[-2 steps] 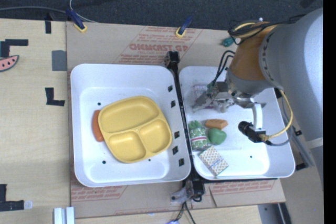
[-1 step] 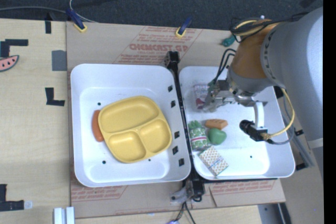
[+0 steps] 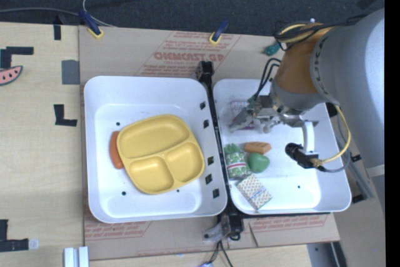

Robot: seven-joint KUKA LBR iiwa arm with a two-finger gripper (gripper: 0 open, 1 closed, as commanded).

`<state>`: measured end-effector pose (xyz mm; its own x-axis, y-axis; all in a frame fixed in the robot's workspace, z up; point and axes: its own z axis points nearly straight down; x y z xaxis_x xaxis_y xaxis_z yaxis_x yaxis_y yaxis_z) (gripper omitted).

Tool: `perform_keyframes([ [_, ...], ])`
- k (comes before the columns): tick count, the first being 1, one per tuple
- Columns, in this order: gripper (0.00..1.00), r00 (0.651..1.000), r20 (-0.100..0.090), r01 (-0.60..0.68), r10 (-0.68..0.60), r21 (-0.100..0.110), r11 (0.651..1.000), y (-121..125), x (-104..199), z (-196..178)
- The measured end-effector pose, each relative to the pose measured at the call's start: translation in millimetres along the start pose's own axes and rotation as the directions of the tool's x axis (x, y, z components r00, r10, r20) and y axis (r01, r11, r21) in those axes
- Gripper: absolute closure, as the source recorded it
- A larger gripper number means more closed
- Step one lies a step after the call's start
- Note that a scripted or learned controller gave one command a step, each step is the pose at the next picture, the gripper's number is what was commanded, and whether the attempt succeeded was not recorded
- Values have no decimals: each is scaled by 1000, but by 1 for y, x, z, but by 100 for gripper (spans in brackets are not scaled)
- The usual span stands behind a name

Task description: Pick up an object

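The arm reaches in from the right and hangs over the right bin [image 3: 337, 197], its gripper [image 3: 250, 119] low over the far left part of that bin's floor. Whether the gripper is wide or narrow cannot be told from this angle, and nothing can be made out in its grasp. So the step in hand looks like the approach: lined up over the bin, no object picked yet.

The candidates lie just near of the gripper, bunched along the bin's left side: a small orange piece [image 3: 257, 147], a green ball-like thing [image 3: 258, 162] touching it on the near side, a green patterned packet [image 3: 235, 162] just to the left, and a checked packet [image 3: 254, 191] nearest the front edge. Over in the left bin [image 3: 100, 197] sits a yellow divided tray [image 3: 161, 152] with an orange object [image 3: 115, 151] tucked against its left rim.

The next move likely calls for shifting a little nearer, settling on one item from that tight cluster, and descending squarely, since the neighbours touch and could be nudged aside
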<state>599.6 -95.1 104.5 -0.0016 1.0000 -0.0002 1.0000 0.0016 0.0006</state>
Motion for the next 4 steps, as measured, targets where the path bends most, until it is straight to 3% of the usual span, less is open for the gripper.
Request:
perform_keyframes([
  [1,100,1000,-2,1,-1,2,1000,0,1,-9],
  [2,0,1000,-2,1,-1,1,1000,0,1,-9],
  [3,100,1000,-3,2,-2,3,1000,0,2,-18],
  [4,0,1000,-3,2,-2,3,1000,0,2,-18],
])
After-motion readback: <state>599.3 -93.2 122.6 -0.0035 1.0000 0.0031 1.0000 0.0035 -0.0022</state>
